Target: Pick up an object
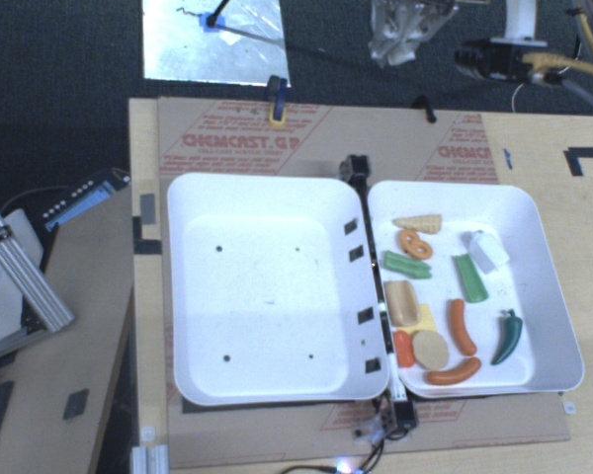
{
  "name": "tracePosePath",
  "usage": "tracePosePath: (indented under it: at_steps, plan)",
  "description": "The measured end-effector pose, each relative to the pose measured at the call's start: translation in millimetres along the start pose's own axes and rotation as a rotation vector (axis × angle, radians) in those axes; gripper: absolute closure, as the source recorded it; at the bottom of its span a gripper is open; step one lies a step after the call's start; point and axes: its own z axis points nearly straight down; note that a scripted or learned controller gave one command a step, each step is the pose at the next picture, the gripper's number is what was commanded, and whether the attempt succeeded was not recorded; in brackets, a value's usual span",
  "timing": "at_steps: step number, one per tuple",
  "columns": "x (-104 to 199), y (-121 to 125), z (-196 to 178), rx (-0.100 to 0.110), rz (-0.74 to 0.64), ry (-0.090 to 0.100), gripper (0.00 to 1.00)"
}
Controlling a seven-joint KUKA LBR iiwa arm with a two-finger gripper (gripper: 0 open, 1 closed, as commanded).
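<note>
You see the gripper (403, 30) hanging at the far side, beyond the counter (534, 136) and well apart from both bins; you cannot tell whether it is open or closed, and nothing shows in it. All the toy food lies in the right bin (544, 255): a pretzel (414, 245) and green bean pod (406, 265) near its left wall, a green block (469, 277), a sausage (462, 326), a dark green chili pepper (507, 337) and a round cookie (431, 350) nearer you. The left bin (267, 284) sits just beside it.
</note>
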Motion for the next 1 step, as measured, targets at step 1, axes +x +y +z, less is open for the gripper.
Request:
tracePosePath:
  at_steps: [1]
  plan:
    - [10.4,-23.4,-1.3,0.003,-0.004,0.002,1.0]
